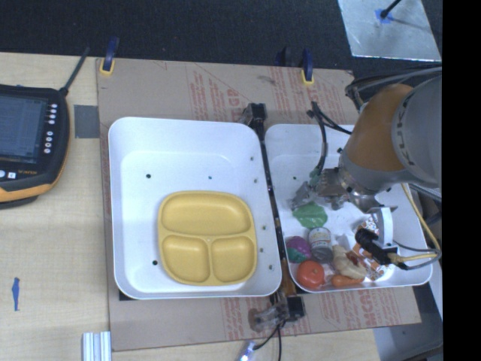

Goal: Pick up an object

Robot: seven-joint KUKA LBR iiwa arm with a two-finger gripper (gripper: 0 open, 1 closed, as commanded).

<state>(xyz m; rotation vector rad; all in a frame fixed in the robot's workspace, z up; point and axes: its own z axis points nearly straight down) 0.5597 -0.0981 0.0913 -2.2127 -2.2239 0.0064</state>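
The right bin (289,145) holds a heap of small items along its near side. Among them are a flat green piece (310,216), a purple piece (297,245), a red tomato-like ball (310,274), a small jar with a grey lid (321,239) and an orange carrot-like piece (346,281). My gripper (307,194) hangs low in this bin, just above the far edge of the green piece. The grey and orange arm (383,141) behind it hides part of the bin's right side.
A yellow three-compartment plate (208,237) lies in the left bin (150,149). A black divider rail (267,194) runs between the bins. An orange-edged tablet (26,138) lies at the far left of the bench. Black cables (323,138) trail over the right bin.
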